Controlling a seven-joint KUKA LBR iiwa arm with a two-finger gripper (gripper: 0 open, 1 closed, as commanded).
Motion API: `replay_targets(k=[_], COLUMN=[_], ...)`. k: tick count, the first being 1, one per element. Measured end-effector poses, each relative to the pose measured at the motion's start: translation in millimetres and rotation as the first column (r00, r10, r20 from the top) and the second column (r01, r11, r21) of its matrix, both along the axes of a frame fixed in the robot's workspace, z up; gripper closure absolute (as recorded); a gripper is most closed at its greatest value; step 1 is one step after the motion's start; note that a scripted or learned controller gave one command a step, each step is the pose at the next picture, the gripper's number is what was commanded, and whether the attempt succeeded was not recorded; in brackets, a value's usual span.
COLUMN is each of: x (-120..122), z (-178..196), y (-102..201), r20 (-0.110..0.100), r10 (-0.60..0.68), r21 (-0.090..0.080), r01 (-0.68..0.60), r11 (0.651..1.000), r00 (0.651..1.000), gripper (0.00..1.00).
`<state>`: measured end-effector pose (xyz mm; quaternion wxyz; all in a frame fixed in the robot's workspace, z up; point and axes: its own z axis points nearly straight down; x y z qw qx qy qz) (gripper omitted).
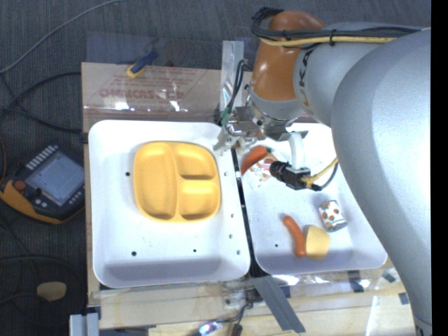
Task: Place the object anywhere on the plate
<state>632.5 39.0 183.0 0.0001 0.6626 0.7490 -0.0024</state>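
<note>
A yellow plate (175, 180) with three compartments lies in the left bin (112, 257). My gripper (234, 137) hangs over the wall between the two bins, just right of the plate's upper right corner. Directly below and to the right of it is an orange-red object (253, 157), partly covered by the wrist. I cannot tell whether that object is gripped or lying in the right bin (350, 254). A small white piece with red specks (262, 174) sits right beside it.
In the right bin lie an orange sausage (294, 234), a yellow wedge (317, 243) touching it, and a small patterned can (332, 215). A black and yellow cable connector (294, 175) hangs off the wrist. A teach pendant (45, 182) sits left of the bench.
</note>
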Motion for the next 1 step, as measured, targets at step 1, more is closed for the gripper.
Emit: replay_targets(k=[1], x=[0.0], z=[0.0], y=[-0.2], r20=[0.000], r10=[0.000], r21=[-0.001], r01=[0.000], r11=[1.000], r00=[1.000], gripper=[0.00])
